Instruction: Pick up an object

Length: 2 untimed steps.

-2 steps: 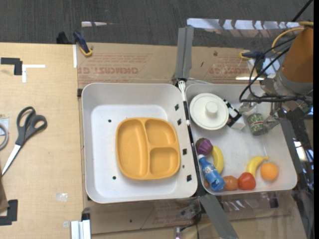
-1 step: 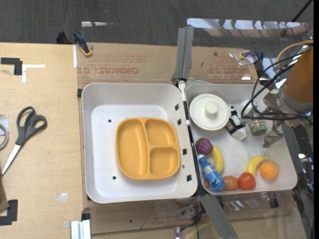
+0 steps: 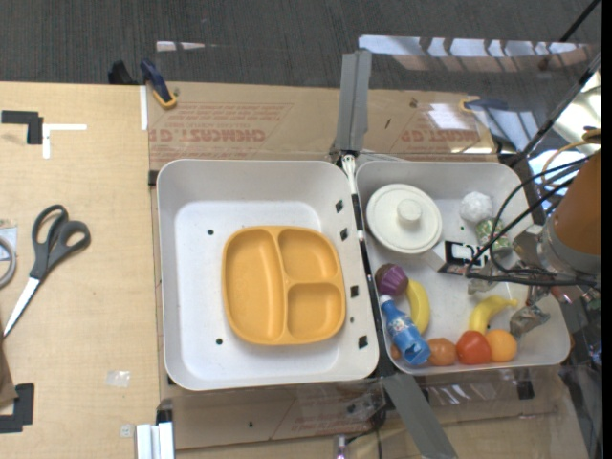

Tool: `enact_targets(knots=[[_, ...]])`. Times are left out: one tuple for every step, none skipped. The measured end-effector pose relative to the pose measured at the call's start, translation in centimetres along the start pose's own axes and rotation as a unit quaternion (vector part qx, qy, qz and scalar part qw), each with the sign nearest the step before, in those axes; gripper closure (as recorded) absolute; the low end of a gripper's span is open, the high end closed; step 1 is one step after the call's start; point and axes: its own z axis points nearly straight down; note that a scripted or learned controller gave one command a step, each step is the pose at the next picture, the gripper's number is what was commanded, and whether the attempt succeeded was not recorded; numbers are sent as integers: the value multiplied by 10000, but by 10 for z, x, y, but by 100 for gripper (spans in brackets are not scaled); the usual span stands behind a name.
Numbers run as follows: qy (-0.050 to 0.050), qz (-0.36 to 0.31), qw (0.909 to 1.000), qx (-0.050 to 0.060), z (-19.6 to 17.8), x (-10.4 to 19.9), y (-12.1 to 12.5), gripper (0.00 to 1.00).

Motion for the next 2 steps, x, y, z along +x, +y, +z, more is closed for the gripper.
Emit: enact_targets(knots=[[1,545,9985,-6,1,-70,27,0],[13,1169,9931,-7,-2,3,27,0]])
